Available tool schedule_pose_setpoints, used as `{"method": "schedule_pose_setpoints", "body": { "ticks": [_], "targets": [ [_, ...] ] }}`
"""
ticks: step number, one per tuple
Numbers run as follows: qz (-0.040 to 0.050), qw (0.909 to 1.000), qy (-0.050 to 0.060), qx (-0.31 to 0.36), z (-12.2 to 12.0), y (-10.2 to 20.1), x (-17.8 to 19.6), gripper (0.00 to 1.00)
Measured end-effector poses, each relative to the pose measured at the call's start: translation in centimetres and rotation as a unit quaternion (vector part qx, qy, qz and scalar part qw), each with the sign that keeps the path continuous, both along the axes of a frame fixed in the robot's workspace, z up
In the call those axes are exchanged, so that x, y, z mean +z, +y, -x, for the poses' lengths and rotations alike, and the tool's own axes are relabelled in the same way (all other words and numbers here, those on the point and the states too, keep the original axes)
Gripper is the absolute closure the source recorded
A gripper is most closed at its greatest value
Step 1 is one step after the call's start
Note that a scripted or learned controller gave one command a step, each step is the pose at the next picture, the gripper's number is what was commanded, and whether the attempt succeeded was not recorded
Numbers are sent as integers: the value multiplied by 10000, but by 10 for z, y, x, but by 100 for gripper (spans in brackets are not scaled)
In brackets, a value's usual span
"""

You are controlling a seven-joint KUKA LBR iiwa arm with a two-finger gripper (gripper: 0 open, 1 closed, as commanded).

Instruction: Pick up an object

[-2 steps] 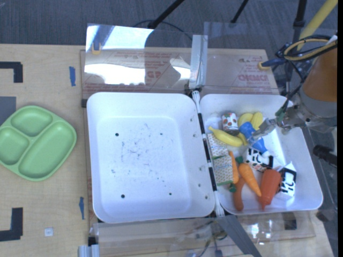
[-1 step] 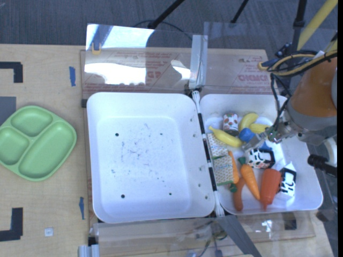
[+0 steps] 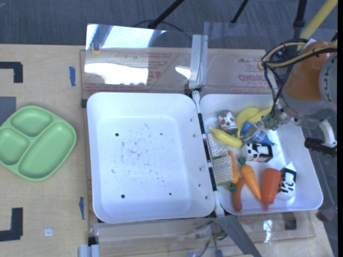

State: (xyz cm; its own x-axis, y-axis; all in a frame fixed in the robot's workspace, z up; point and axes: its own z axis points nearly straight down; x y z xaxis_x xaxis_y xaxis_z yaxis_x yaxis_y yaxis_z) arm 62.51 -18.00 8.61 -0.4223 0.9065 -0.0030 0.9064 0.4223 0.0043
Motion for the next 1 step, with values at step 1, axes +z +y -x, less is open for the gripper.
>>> {"method": "schedule_pose_setpoints", "body": {
  "ticks": [1],
  "targets": [
    [-6,9998,19,215,8,6,0,0]
  ]
}}
